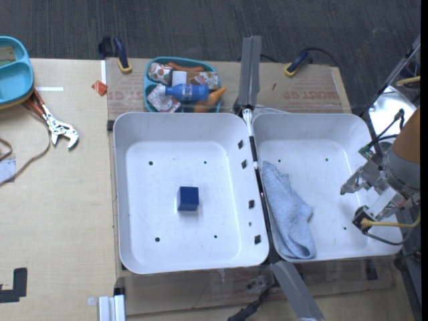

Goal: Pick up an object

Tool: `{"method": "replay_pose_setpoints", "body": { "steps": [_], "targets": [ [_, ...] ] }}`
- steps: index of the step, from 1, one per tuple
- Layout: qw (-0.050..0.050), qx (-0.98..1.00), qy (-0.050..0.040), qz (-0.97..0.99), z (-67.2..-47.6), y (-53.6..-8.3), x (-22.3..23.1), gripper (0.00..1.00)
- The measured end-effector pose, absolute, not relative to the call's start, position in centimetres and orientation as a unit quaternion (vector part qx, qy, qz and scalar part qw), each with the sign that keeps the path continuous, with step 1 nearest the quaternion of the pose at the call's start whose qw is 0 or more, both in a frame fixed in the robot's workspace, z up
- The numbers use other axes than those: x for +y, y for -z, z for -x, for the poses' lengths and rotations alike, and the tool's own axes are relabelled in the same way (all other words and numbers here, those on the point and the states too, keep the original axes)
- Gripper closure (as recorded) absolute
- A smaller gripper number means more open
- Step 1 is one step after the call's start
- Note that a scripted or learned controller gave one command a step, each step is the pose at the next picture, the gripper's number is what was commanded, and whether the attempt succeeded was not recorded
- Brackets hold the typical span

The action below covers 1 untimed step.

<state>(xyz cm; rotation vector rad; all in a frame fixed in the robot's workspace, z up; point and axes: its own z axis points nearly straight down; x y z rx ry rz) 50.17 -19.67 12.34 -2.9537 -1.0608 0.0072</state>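
- The small dark-blue cube [188, 198] sat alone near the middle of the left shallow white bin [134, 246], untouched.
- The other candidate, a crumpled pale-blue cloth [287, 212], lay in the right shallow white bin [334, 136], against the wall it shares with the left one.
- My hand [366, 202] hung over the right bin's far right edge, well apart from both cloth and cube; I could not tell how its grasping parts stood, and nothing showed in them.
- So I judged the pick as not yet begun: reach, closing and lift were all left to do.
- The bins rested on a light wooden table [53, 233]; behind them stood a teal tub of mixed odds and ends [182, 85], and to the left lay a metal wrench [60, 131] beside a light-blue tray [13, 72].
- Dark grey carpet [200, 12] ran beyond the table.
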Motion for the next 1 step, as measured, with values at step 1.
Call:
{"method": "replay_pose_setpoints", "body": {
  "steps": [1],
  "targets": [
    [0.0,-0.303,-0.0016,0.953,-50.95,-18.33,-21.94,0.0]
  ]
}}
